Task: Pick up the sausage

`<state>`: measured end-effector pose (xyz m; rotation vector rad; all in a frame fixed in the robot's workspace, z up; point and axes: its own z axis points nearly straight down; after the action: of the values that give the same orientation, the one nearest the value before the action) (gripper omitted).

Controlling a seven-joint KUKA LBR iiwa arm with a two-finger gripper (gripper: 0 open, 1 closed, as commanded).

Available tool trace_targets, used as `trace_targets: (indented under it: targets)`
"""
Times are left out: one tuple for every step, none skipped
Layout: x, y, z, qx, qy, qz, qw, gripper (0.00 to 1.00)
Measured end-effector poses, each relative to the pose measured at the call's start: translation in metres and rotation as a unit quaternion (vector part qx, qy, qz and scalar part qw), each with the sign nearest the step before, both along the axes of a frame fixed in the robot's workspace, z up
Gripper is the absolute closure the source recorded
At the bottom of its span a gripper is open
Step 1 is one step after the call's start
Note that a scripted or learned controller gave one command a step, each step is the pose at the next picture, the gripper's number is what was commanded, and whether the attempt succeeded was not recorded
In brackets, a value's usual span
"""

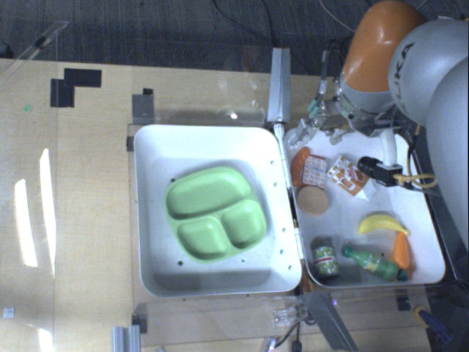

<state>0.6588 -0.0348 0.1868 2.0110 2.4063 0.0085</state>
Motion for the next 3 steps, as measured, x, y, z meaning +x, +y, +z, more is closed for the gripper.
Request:
trace_targets:
  targets:
    - [0.011,-0.058,-0.047,-0.0009,0.001,0.023,0.9997,0.0]
    - [0.011,-0.059,-0.089,-0.0011,0.007,0.201,0.9796,0.0]
    - [0.009,-0.064,-0.097,-0.0017,0.008,0.053,0.9986,0.0]
